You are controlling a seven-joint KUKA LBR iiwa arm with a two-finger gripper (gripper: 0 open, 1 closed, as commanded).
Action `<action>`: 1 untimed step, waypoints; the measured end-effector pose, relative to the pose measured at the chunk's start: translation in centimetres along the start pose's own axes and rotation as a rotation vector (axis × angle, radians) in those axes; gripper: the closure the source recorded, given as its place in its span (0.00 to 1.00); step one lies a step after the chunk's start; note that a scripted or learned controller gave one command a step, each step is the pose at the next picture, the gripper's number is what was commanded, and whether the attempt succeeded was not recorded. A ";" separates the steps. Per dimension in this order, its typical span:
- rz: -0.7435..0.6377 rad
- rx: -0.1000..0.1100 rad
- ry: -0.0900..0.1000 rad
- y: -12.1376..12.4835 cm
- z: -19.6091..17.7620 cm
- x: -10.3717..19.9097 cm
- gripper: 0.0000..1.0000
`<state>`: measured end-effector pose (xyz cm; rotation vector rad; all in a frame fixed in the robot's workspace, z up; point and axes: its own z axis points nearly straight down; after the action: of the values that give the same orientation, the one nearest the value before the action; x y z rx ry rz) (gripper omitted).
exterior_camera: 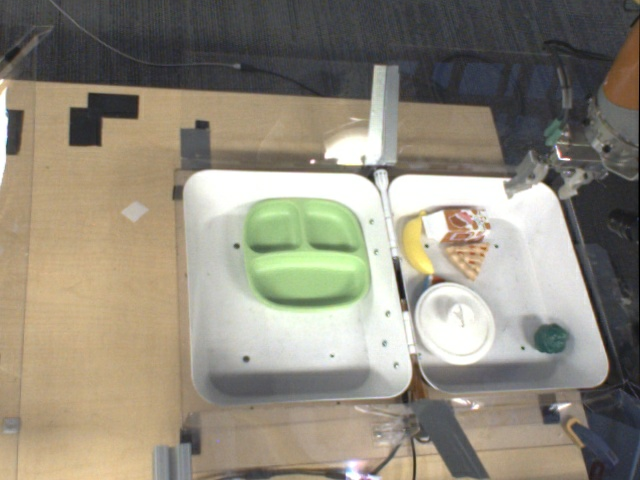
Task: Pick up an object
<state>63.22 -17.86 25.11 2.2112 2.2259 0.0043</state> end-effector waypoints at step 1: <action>-0.042 0.003 0.001 -5.3 10.5 4.9 0.00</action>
<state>57.95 -13.01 14.55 2.1657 2.2737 0.0024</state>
